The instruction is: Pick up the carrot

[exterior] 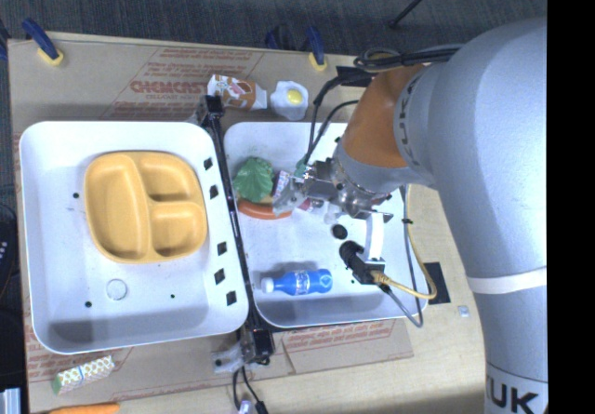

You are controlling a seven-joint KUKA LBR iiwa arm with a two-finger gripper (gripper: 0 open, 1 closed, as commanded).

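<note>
The carrot [263,209] lies in the right bin [316,310], close to that bin's left wall, its leafy green top [253,178] just above it. The pincer [296,191] sits at the carrot's right end, but whether it is open, closed or gripping the carrot cannot be told. A blue bottle [299,283] lies well below the carrot. A yellow divided tray [146,206] rests in the left bin [56,245], left of the carrot.
</note>
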